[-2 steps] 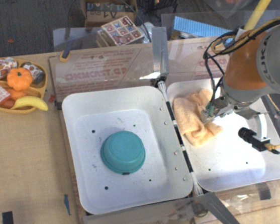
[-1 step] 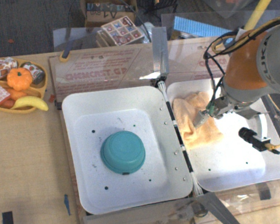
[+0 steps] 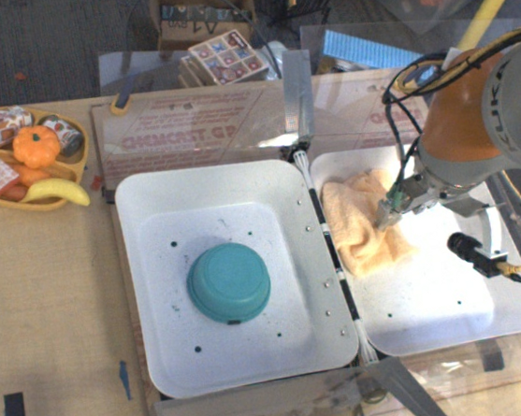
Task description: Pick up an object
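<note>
The hand [image 3: 390, 211] is pressing down onto the right edge of the crumpled yellow cloth [image 3: 359, 228] lying lengthwise near-to-far at the left of the right bin [image 3: 463, 319], its grip too blurred to judge.

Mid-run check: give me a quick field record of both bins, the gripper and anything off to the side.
left bin: teal bowl, upside down, near centre
right bin: crumpled yellow cloth at its left side
gripper: down at the cloth's right edge, no lift visible
arm: reaches in over the right bin
off bench, upper left: tray of toy food
</note>
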Controlling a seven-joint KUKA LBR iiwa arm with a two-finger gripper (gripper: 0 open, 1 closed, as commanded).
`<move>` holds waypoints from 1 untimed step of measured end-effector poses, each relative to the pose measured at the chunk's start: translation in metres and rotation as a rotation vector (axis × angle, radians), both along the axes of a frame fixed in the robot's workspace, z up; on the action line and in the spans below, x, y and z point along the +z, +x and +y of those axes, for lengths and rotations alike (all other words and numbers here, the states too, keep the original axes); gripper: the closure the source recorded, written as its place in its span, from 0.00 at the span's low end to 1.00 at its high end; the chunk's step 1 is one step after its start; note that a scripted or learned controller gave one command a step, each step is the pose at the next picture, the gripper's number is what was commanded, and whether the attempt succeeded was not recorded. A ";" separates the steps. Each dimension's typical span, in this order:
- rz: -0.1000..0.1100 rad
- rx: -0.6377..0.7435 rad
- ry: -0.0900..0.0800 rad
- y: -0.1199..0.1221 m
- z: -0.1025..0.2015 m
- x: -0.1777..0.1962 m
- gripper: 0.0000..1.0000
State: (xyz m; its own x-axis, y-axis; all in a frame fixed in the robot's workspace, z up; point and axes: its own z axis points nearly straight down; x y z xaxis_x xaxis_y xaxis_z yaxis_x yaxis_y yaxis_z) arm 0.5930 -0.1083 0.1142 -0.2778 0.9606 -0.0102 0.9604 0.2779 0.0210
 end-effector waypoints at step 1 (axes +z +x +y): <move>0.000 0.000 0.000 0.000 0.000 0.000 0.00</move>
